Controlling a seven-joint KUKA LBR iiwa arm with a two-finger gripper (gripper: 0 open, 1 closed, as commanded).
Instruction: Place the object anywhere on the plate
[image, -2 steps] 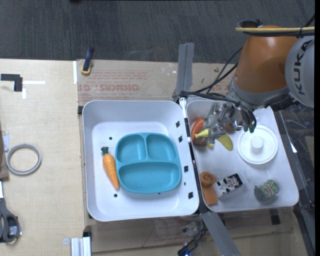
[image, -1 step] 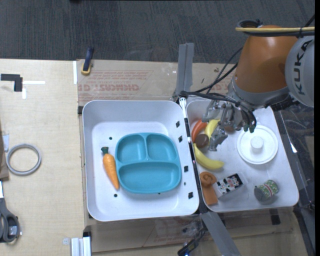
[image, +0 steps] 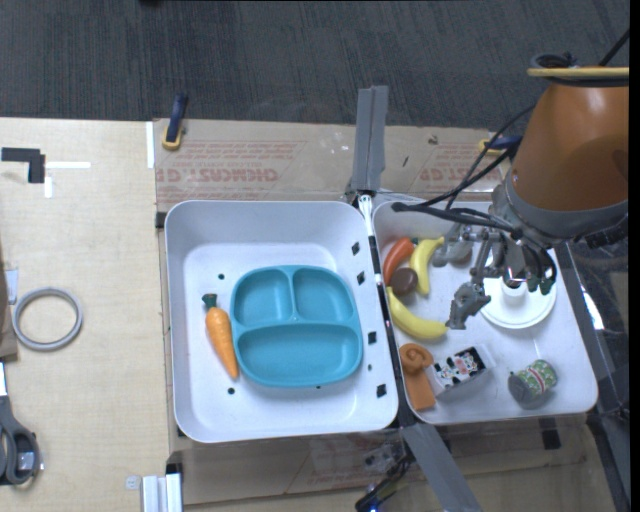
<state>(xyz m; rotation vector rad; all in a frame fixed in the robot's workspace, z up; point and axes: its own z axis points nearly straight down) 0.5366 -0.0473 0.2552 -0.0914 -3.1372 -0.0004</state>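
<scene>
A teal divided plate (image: 297, 326) lies in the left bin (image: 190, 240). An orange carrot (image: 221, 337) rests on the bin floor, touching the plate's left edge. My gripper (image: 492, 292) hangs over the right bin (image: 575, 385), between the yellow bananas (image: 414, 316) and a white round disc (image: 520, 306). Its fingers (image: 466, 301) are open and nothing sits between them. The orange-banded wrist above hides part of the bin's far right.
The right bin also holds a red-orange pepper (image: 397, 253), a brown round piece (image: 403, 280), an orange pastry-like toy (image: 417, 372), a small printed box (image: 461, 367) and a green-grey can (image: 533, 381). A tape ring (image: 44, 318) lies on the bench at left.
</scene>
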